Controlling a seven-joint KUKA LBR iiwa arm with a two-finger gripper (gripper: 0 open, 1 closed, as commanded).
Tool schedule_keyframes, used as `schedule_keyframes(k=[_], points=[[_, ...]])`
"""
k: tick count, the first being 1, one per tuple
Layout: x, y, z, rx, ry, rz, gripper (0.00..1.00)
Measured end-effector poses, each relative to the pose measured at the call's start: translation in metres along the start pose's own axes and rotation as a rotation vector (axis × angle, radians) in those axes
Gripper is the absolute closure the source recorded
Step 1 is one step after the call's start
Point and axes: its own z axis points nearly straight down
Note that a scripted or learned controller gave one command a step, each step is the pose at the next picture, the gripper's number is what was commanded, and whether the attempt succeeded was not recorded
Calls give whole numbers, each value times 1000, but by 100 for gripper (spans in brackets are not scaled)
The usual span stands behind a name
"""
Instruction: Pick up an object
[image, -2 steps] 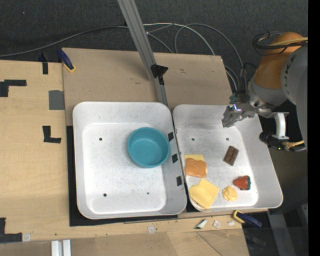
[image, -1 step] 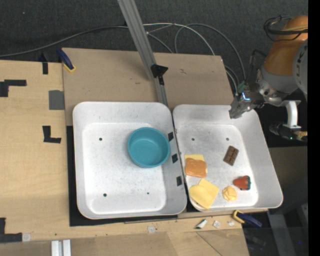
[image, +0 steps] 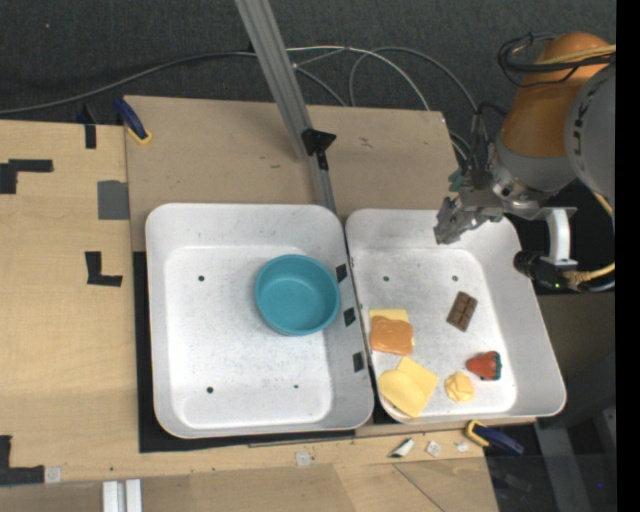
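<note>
i hover my gripper (image: 452, 226) over the right bin (image: 535, 330), approach step; can't tell my jaws' state. next: descend toward the brown block (image: 461, 311) below-ahead of me.

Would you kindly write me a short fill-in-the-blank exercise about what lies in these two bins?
1. The round blue bowl sits in the ____ white bin.
2. The small brown rectangular block lies in the ____ white bin.
3. The end effector hovers over the far edge of the ____ bin.
4. The small red piece lies beside a small ____ lump.

Missing words: left; right; right; yellow
</note>
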Motion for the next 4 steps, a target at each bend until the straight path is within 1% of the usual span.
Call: schedule_keyframes(k=[1,2,3,4], points=[[60,-8,7,2,0,-1,100],[105,-15,8,3,0,0,100],[161,-30,14,4,0,-2,100],[205,-47,12,4,0,-1,100]])
